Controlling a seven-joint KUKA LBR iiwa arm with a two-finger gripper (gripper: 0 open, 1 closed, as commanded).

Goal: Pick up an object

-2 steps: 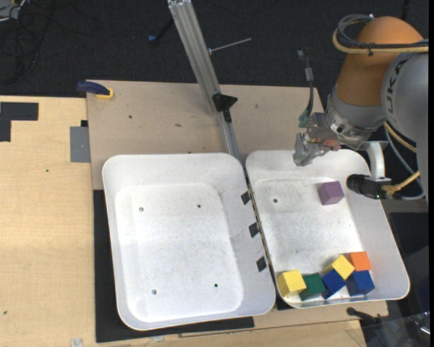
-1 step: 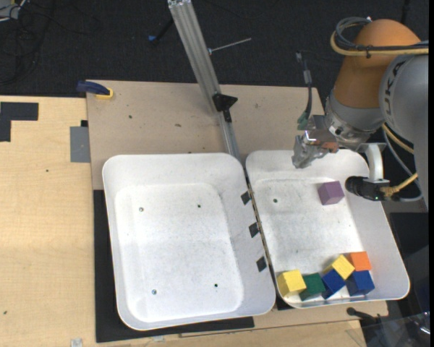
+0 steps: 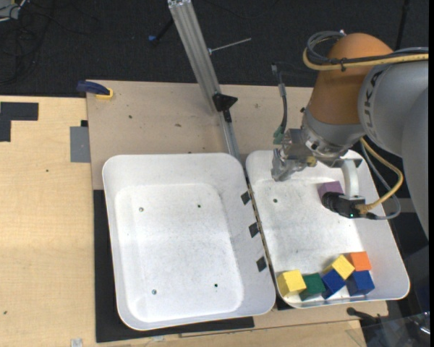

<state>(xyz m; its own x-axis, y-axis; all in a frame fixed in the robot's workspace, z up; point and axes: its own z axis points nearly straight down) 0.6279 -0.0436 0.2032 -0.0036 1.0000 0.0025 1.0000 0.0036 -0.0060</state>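
My gripper (image 3: 283,166) hangs over the far left part of the right bin (image 3: 304,223), with bare bin floor beneath it. Several small blocks are clustered in that bin's near right corner: a yellow block (image 3: 291,281), a green block (image 3: 312,286), a blue block (image 3: 333,284), a second yellow block (image 3: 342,267), an orange block (image 3: 359,260) and another blue block (image 3: 360,284). A purple object (image 3: 331,188) lies near the bin's far right, partly hidden by the arm. The blocks are well apart from the gripper, toward the front.
The left bin (image 3: 177,237) sits beside the right one, joined by black clips (image 3: 253,228). A slanted aluminium rail (image 3: 202,63) rises behind the bins. The grey and orange arm (image 3: 347,85) covers the right bin's far right corner, with cables (image 3: 380,194) looping beside it.
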